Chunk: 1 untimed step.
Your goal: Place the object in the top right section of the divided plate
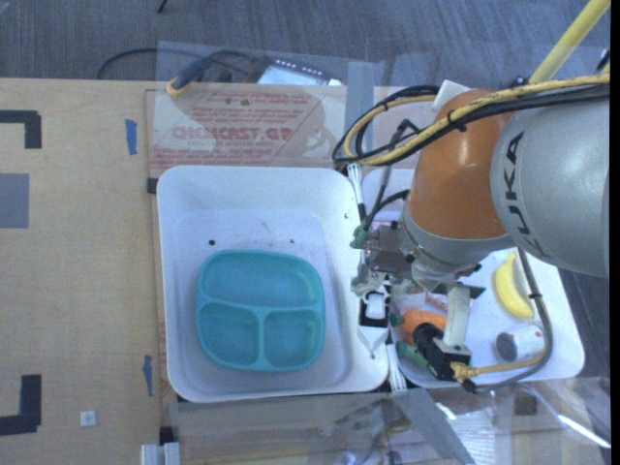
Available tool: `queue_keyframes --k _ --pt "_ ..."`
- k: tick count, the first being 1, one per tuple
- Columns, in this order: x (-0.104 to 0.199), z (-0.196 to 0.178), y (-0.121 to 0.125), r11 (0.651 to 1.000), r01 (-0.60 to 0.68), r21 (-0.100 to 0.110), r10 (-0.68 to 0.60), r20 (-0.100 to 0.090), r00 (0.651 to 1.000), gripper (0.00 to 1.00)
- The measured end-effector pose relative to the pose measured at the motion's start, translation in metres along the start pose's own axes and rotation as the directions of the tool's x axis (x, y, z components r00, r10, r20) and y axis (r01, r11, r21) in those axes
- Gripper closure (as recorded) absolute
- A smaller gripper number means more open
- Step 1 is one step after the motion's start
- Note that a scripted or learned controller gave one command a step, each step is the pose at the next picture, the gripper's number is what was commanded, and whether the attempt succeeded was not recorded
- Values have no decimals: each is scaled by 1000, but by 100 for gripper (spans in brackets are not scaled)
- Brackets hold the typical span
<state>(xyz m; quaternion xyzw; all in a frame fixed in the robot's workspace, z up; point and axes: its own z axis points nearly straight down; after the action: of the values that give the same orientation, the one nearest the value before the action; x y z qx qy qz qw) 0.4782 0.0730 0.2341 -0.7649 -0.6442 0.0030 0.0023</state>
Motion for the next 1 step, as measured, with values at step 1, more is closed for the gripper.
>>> queue_keyframes --k 1 --pt "110 13 -19 987 158 -3 -158 2 987 100"
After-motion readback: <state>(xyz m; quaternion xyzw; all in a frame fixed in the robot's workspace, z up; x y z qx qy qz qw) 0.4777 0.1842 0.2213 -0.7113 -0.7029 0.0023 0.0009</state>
